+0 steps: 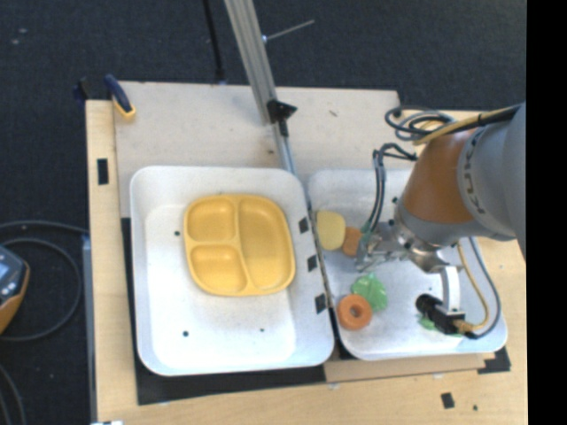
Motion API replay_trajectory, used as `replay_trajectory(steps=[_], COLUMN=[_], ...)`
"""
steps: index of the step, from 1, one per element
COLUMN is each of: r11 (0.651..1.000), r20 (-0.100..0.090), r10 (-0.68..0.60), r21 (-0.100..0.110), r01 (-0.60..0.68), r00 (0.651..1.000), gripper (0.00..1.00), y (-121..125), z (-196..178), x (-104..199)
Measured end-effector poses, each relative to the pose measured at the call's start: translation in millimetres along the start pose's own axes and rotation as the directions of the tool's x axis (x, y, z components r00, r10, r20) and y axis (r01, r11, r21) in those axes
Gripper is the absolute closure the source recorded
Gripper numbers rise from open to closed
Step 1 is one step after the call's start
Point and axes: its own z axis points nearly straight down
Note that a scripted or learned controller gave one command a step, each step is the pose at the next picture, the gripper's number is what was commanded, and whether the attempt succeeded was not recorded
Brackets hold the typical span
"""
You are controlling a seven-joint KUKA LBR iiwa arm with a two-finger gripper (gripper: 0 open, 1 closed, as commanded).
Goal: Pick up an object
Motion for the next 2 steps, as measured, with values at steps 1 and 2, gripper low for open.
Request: replay_trajectory(steps=[1, 2], r11=[1.000, 1.000], r20=[0.003, 0.003], r10=[-0.010, -0.011], r21=[-0.001, -0.002], r01=[0.010, 0.011], r00=[1.000, 1.000], gripper=[1.00, 1.00], y=[-0.1, 2.2], z=[-64.1, -114.7], x=[-0.4, -1.7])
